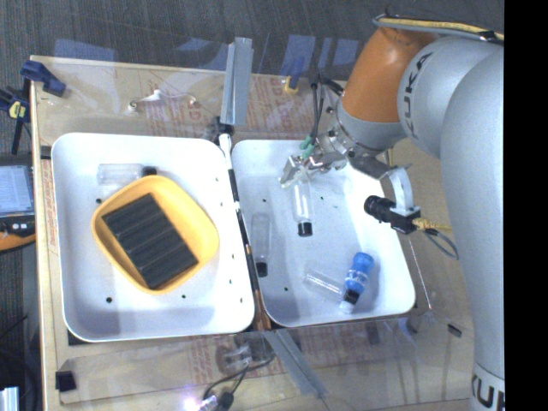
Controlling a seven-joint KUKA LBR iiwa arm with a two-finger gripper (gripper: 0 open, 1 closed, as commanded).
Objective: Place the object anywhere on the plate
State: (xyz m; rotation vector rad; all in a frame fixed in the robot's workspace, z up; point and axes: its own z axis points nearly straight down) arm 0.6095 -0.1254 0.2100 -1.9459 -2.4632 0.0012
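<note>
Clear plastic tube (300, 202) w/ a black cap at its near end is lying in the right bin (336, 234), in that bin's upper-middle part, running roughly straight down the view. Its far, uncapped end is sitting right at the gripper (306, 163), touching or nearly so; can't tell whether the tube is actually being pinched, & can't tell whether the gripper is apart or together, since the metal bits are blurring into each other from this angle. Gripper is hanging over the top edge of the right bin, w/ the arm (445, 118) coming in from the right, orange band (381, 62) showing above the wrist. Near the tube, a second clear tube (259, 236) w/ a dark tip is lying along the bin's left wall. Toward the bin's near-right corner a small bottle (357, 276) w/ blue on its body is lying tilted, & a short clear piece (323, 282) is lying just beside it on the left. Left bin (77, 302) is holding the yellow plate (202, 231), well apart from the tube, w/ the bins' two walls between them. Plate is carrying a dark ribbed slab (154, 240) covering most of its middle. A faint clear item (118, 175) is lying beyond the plate near the bin's far-left corner. Both bins are sitting side by side on the wooden bench (128, 88).
</note>
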